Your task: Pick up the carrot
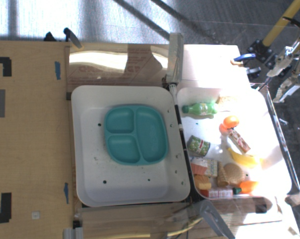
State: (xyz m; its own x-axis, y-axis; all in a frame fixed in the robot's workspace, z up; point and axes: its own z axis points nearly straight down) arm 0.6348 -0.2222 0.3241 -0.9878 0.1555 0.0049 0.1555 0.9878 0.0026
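Note:
The carrot, a short orange piece with a dark green tip at its left end, lies at the near edge of the right bin. It rests beside a brown round item, just below a yellow banana. A flat packet lies to its left along the bin's near wall.
The right bin also holds a green bottle, a green can, an orange round fruit, a red-and-white box and small packets. In the left bin sits a teal divided plate.

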